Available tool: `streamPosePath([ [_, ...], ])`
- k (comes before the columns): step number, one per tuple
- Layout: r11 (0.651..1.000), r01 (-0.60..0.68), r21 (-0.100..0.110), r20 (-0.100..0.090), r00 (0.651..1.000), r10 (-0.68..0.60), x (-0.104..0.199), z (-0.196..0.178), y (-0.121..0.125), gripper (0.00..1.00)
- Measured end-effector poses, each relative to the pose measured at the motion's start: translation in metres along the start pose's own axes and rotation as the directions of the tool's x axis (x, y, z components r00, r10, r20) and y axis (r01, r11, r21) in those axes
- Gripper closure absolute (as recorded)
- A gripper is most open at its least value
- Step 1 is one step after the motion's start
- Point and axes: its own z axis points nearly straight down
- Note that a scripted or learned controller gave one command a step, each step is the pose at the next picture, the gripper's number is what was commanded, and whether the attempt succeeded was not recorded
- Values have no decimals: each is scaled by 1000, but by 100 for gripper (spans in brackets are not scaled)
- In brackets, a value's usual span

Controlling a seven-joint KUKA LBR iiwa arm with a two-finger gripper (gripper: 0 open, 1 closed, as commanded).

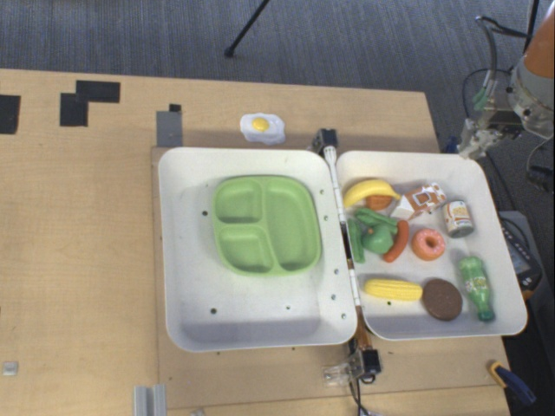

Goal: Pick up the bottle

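We see the bottle (476, 289) as a small green plastic one, lying on its side in the right bin (503, 232), close to that bin's right wall and toward its near corner. Its body is translucent green with a paler band around the middle, and its narrower end points toward the near edge. Just to its left lies a round brown disc (442, 300), and beside that an ear of yellow corn (392, 290). Above the bottle sits a small tin can (458, 217), and to the can's left a pink doughnut (427, 244).

The tool (476, 139) hangs at the upper right, outside the right bin and just beyond its far right corner, well apart from the bottle. We see pale metal parts and cables around it, but it is small and blurred, so we cannot tell how far it stands open. Nothing shows between its tips, and it touches none of the things in the bin.

The left bin (182, 232) carries a green divided tray (264, 224). Both bins rest on the wooden surface (78, 258).
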Motion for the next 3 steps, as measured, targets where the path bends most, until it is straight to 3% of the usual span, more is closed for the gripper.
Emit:
streamPosePath([
  [1, 989, -149, 1, 1, 989, 149, -14, -81, 16, 100],
  [2, 1000, 4, 4, -2, 1000, -4, 43, -40, -27, 100],
  [3, 1000, 8, 1, 0, 1000, -8, 7, -100, -6, 100],
])
